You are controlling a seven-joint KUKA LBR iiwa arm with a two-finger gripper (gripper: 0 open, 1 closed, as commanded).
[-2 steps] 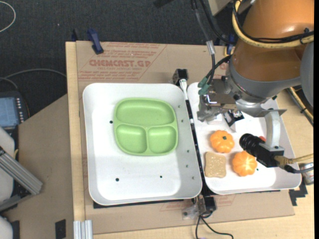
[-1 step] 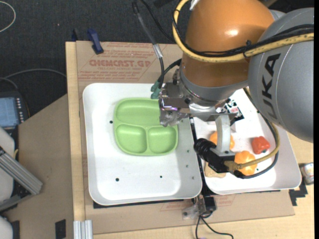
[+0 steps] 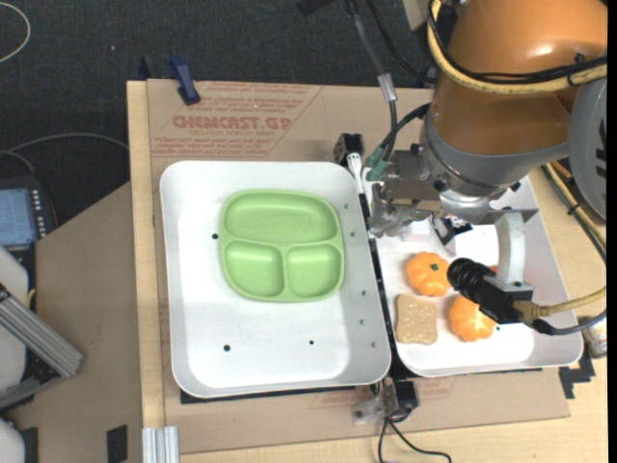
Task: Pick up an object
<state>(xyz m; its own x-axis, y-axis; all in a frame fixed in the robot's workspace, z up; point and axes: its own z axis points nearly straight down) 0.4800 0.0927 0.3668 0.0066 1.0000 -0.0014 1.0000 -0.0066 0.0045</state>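
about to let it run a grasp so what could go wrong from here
1. The gripper hangs at the left edge of the right bin, away from the objects. Coming straight down, it might strike the rim or close on nothing.
2. The upper pumpkin, lower pumpkin and cracker sit close together, so a grab may shove a neighbour or slip off a round one.
3. The cracker lies flat, so it is likely hard to grip.

Robotics lab bench, printed backing board (image 3: pixel 231 114), loose cables (image 3: pixel 364 29), alu extrusion (image 3: pixel 39 340), twin white bins (image 3: pixel 193 355).
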